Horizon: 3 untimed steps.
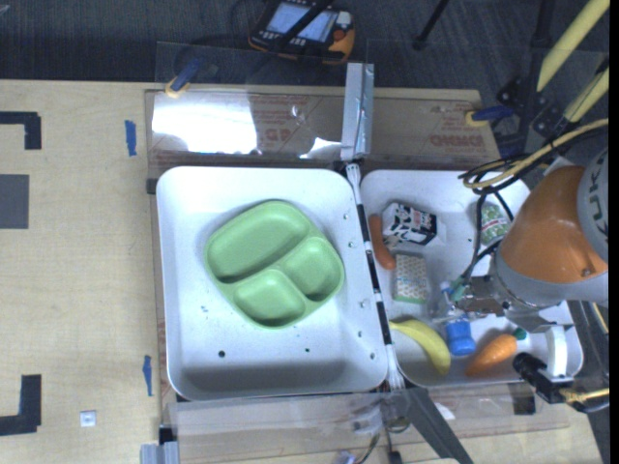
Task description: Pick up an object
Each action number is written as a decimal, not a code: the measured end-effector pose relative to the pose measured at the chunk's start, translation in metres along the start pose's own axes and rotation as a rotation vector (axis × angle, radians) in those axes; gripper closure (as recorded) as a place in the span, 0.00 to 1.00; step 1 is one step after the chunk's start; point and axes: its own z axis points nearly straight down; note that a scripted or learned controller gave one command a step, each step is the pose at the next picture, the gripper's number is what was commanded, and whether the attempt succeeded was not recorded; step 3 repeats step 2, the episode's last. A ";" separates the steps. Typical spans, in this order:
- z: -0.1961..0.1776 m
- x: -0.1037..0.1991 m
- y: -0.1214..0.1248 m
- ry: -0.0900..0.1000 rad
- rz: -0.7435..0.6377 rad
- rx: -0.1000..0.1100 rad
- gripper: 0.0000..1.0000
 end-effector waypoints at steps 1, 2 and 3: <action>0.009 0.011 -0.001 -0.002 -0.175 0.002 1.00; -0.086 0.099 0.077 0.004 -0.213 0.011 1.00; -0.086 0.099 0.077 0.004 -0.213 0.011 1.00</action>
